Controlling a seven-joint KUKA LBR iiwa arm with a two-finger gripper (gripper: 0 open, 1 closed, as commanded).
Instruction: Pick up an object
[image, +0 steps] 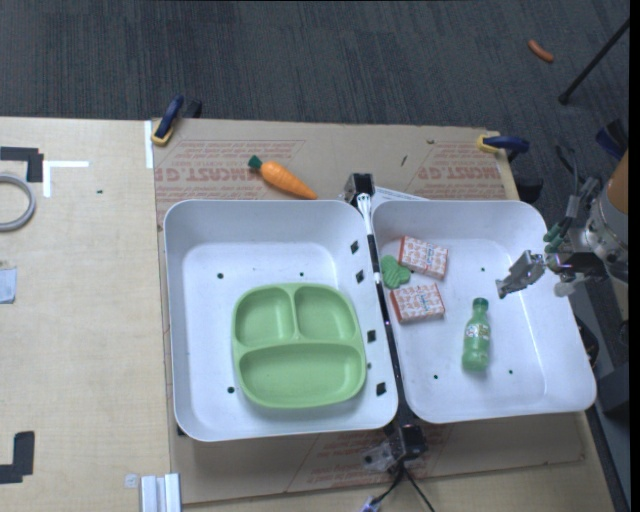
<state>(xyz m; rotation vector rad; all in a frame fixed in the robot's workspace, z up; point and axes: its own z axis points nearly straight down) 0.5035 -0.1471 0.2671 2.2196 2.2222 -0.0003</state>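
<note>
While the gripper (522, 273) hangs over the right bin (560, 385), whether its fingers are parted I cannot tell; that bin holds a green bottle (476, 337), lying left of the gripper, and two small boxes (421, 280). Left of it, the other bin (195, 330) holds a green divided plate (297, 346).

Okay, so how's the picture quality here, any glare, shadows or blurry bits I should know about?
Camera view: even, soft overhead light, faint shadows under the green divided plate and the green bottle; no harsh glare on the white bins; the tool at the right edge looks slightly smeared; print on the two small cartons is unreadable.
</note>
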